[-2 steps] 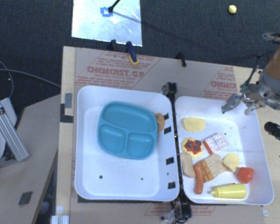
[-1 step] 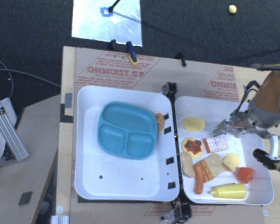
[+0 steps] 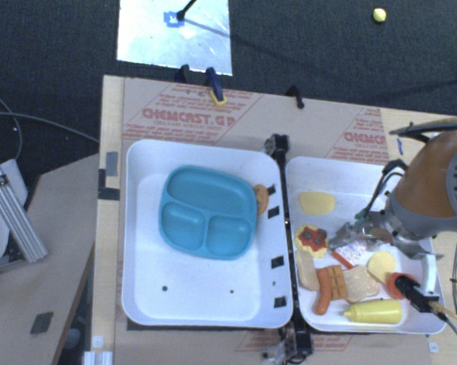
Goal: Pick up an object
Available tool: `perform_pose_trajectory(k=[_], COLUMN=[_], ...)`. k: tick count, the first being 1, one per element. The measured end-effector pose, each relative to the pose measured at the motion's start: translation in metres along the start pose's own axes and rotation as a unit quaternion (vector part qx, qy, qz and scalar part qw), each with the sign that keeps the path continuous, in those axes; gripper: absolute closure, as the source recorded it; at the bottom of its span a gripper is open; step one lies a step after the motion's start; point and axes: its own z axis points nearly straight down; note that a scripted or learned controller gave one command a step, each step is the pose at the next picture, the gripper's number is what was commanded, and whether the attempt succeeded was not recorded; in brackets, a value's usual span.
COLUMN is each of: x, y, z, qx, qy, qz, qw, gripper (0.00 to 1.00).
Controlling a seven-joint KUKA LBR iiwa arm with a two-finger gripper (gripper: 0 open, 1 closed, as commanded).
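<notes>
The right bin holds several toy foods: a flat yellow piece, a red and yellow pizza slice, a sausage, a bread slice, a pale yellow round, a red piece and a yellow mustard bottle. My gripper reaches in from the right and hangs low over the middle of this bin, just right of the pizza slice and above the sausage. The wrist hides its tips.
The left bin holds a blue divided plate with a small orange-brown piece at its right edge. A black divider runs between the bins. A shiny sheet lies beyond the bench.
</notes>
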Motion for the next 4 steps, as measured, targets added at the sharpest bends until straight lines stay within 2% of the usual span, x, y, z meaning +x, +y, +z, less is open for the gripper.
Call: perform_pose_trajectory(k=[1,2,3,4], x=[-0.056,-0.034,0.049,0.041], y=[0.067,-0.036,-0.035,-0.070], z=[-0.003,0.000,-0.096,-0.210], qx=[-0.007,-0.001,-0.007,-0.010], qy=[-0.004,-0.001,-0.001,-0.003], qz=[-0.001,0.002,-0.005,-0.001], qw=[1.0000,1.0000,1.0000,0.9999], gripper=[0.00,0.00,0.00,0.00])
